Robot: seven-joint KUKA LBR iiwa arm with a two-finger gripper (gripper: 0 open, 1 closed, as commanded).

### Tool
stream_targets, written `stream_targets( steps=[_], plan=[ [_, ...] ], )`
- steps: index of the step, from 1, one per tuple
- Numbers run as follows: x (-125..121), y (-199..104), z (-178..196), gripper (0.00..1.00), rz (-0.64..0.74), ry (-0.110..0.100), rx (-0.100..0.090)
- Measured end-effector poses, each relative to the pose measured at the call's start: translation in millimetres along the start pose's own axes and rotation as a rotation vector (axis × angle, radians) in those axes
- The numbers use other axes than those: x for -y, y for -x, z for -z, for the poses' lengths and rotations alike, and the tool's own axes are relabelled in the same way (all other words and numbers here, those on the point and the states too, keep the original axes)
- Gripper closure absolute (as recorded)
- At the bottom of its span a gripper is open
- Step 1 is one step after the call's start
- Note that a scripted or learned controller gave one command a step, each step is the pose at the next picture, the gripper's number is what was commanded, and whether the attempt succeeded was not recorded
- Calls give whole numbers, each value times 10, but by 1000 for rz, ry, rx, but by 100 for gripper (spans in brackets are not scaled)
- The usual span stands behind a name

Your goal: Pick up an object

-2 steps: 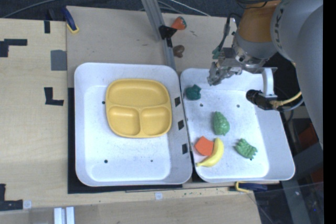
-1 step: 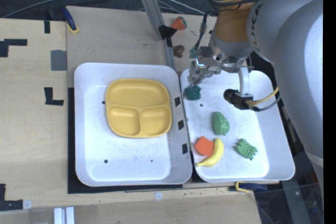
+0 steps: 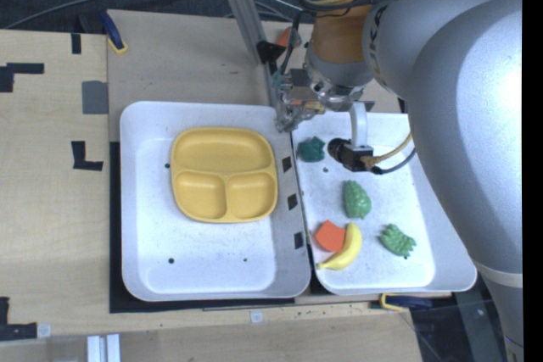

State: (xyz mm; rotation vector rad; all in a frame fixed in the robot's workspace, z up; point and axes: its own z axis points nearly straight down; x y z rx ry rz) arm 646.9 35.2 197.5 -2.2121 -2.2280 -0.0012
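Toys lay in the right bin, all nearer the camera than the pincer: a banana touching an orange piece, 2 green pieces, and a dark green one just below the pincer. They looked light, stiff and smooth; the dark green one seemed best gripped across its middle. Whether the pincer was parted, I could not tell. Left lay a yellow tray; beyond, the bench.
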Motion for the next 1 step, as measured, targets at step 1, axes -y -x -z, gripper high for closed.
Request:
stream_targets(
  steps=[1],
  plan=[
    [7, -638, 122, 100, 1, 0, 0]
  ],
)
